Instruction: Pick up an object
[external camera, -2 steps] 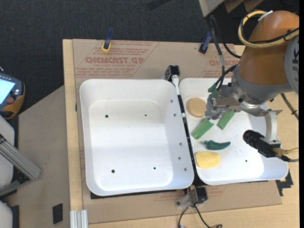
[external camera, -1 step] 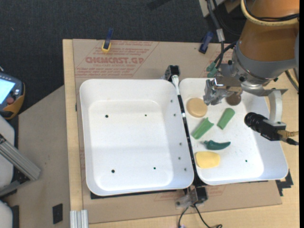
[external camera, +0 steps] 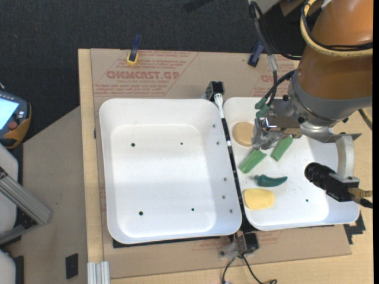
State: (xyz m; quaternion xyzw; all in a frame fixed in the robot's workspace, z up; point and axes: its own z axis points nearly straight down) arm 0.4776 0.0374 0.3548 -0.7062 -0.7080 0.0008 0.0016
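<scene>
We see the arm (external camera: pixel 331 58) leaning in over the right bin (external camera: pixel 314 215), wrist pointed down so the end effector (external camera: pixel 265 139) drops onto the cluster of objects there. Left bin (external camera: pixel 160 170) sits well to the end effector's left, across the shared rim. Both bins rest on the cardboard-covered desk (external camera: pixel 95 158).

Objects, big to small: tan disc (external camera: pixel 241 134) just left of the end effector, touching or nearly so; yellow lump (external camera: pixel 259 199) below it, near the bin's front wall; two light green sticks, one (external camera: pixel 251 161) slanting down-left right under the tip, one (external camera: pixel 282 148) just to its right; dark green pepper (external camera: pixel 271 180) below those.

Likely target is the stick under the tip, our guess. We can't tell the state of the end effector, and nothing is visibly held.
</scene>
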